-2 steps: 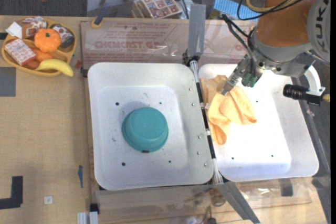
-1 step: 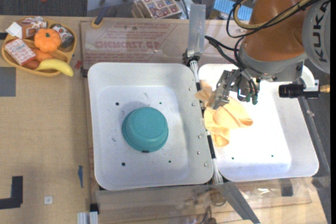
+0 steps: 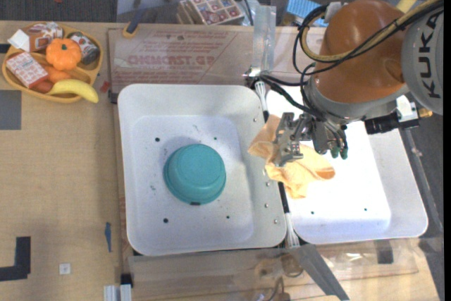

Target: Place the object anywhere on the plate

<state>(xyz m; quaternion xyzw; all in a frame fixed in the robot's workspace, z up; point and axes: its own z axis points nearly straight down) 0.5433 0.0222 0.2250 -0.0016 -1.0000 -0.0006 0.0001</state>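
Cloth: yellow-orange cloth (image 3: 299, 169) draped over the divide between the bins, mostly on the right bin (image 3: 394, 222) side
Gripper: gripper (image 3: 290, 148) low over the cloth; fingers' state cannot tell
Plate: teal plate (image 3: 195, 173) mid left bin (image 3: 141, 116), well apart from the cloth
Advice: lift clear of the rim; carry left; release centred over the plate

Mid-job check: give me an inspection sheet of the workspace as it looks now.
Surface: two white bins, left bin, right bin, on a wooden bench.
Job's things: teal plate in the left bin; yellow cloth draped over the divide between the bins.
Clutter: bowl of toy food at far left; boxes behind the bins.
Gripper: gripper over the cloth; grasp unclear.
Cables: black cables loop around the arm.
Surroundings: cardboard sheet behind the left bin.
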